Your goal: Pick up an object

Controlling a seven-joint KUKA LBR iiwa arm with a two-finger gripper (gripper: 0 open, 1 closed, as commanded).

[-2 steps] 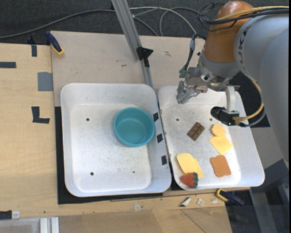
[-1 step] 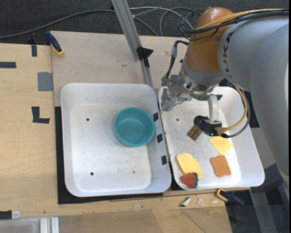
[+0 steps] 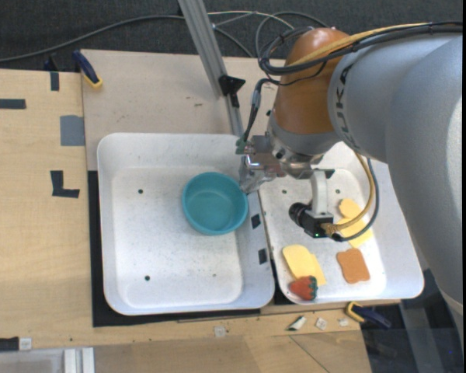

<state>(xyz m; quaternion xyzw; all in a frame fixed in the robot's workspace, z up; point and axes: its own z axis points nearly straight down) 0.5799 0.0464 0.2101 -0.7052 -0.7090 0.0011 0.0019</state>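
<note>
under the arm point(image 3: 326, 92), gripper point(image 3: 252, 169) half-hidden

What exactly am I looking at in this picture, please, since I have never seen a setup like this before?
This is one camera fixed above a workbench, looking down at a slant. The big grey shape with the orange band is a robot arm reaching in from the picture's right. At its end hangs a two-finger gripper, sitting about over the divide between two shallow white bins. The left bin holds a teal bowl, upright, close beside the gripper. The right bin holds small toy foods: a pale yellow slice, an orange-brown slab, a red strawberry-like piece, and a yellow piece partly hidden behind cables. I see nothing between the gripper's fingers, so it does not appear to hold anything, and the view is too cluttered to judge more.
</note>
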